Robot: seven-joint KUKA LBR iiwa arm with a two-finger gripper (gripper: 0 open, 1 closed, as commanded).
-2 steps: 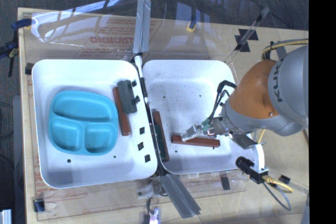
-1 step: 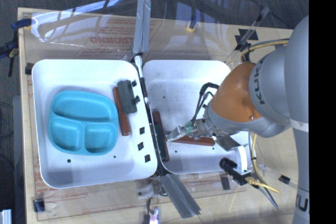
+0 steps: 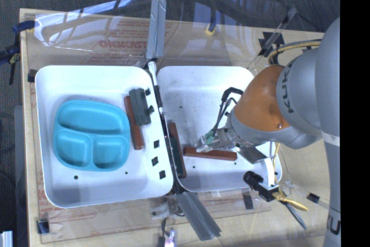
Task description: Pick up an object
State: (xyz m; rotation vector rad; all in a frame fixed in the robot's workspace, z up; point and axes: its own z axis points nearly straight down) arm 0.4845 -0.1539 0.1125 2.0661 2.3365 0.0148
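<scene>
Reaching into the right bin (image 3: 191, 81) from the right, the grey arm (image 3: 306, 101) with its orange band (image 3: 263, 104) has its claw (image 3: 213, 139) low over the bin floor, at or just above a long reddish-brown stick (image 3: 211, 153) lying flat there. Cannot tell whether the claw is apart or together; the wrist and cabling hide it.

Progress, as judged: nothing visibly lifted. The stick lies on the bin floor, not seen between anything. Approach looks done or nearly so; grasp and lift are left.

Left bin (image 3: 46, 95): turquoise divided tray (image 3: 91, 135), smooth moulded plastic, three rounded compartments. Beside it, near the dividing wall, a second brown stick (image 3: 134, 122), upright in view, and a dark grey blocky piece (image 3: 139, 106) touching or overlapping its upper end.

Bins are shallow, white, glossy, with rounded corners; right one shows dark specks. Table (image 3: 87, 37) is pale wood-toned board under clear sheeting. Brown sticks look rigid, matte, narrow and flat: a low profile to pinch.
</scene>
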